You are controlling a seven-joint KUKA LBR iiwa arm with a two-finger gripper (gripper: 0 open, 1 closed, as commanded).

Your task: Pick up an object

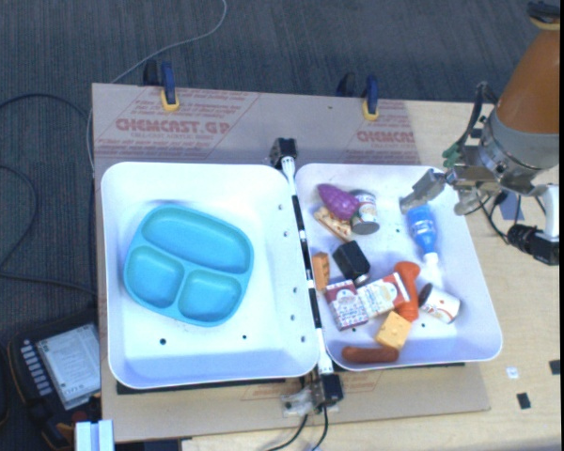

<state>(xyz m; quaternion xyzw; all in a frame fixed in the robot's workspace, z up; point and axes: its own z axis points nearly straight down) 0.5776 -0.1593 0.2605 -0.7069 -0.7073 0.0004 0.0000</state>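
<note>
Poised at the upper right rim of the right bin (479, 332), the hand (451, 188) hangs from the grey arm with its orange band (538, 73); whether it is wide or narrow cannot be told, and nothing is seen held in it. Just below it, inside the right bin, a blue bottle (421, 230) with a white cap lies lengthwise. Further left lie a purple eggplant toy (336, 197) and a small can (365, 216), touching each other. A black block (351, 260) sits near the bin's middle, above a red-and-white carton (359, 303). An orange cheese wedge (393, 330) and a brown sausage (369, 354) rest near the front wall. The left bin (132, 191) carries a blue divided tray (188, 264). Both bins rest on a counter (526, 365).
</note>
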